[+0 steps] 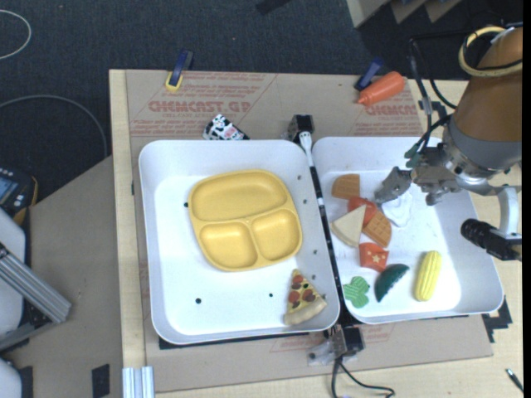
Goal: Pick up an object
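Approach to pick in the right-hand shallow white bin.

The two-finger gripper hovers over the orange waffle-textured toy wedge near this bin's centre; jaw state cannot be told. Centre over one piece, clear of neighbouring toys, before descending.

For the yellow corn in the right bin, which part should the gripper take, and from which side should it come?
Probably the middle of the corn, coming straight down from above. It lies flat on the floor of the right bin with its long axis nearly up-down in the view, so the fingers would close across its narrow width, left to right. Its sides look free: the dark green piece lies apart on its left.
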